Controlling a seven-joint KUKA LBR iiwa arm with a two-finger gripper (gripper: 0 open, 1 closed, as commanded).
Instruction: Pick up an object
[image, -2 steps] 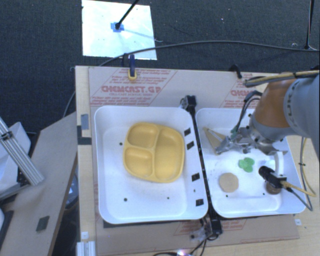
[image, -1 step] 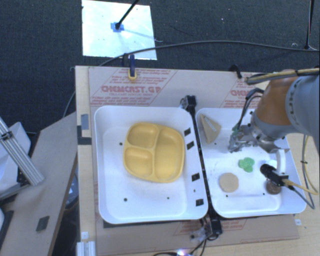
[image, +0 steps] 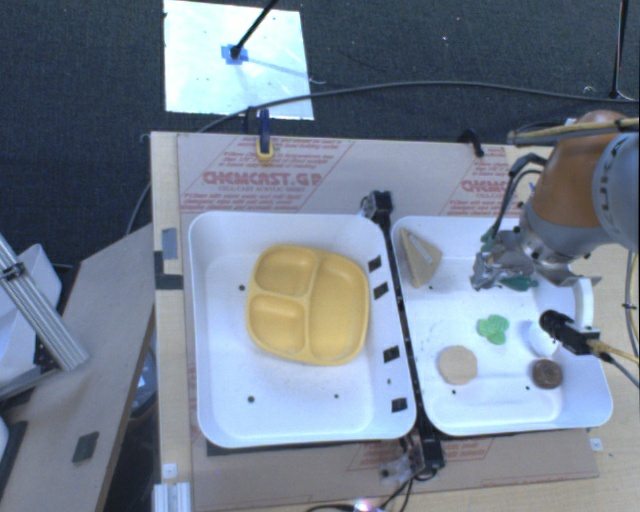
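My gripper (image: 492, 272) hangs over the back of the right bin (image: 590, 405), reaching in from the right. A small teal thing (image: 521, 284) shows just beside it on the right, partly hidden by the gripper; whether it is held is unclear. A tan wedge (image: 419, 256) lies in the bin's back left corner. Below the gripper lies a small green piece (image: 492, 328). A pale round cookie (image: 458, 365) and a darker brown round one (image: 546, 374) rest near the bin's front.
The left bin (image: 215, 400) holds a yellow divided plate (image: 307, 304) at its middle. A black-tabbed divider (image: 395, 320) runs between the two bins. Cables run along the bench behind the bins.
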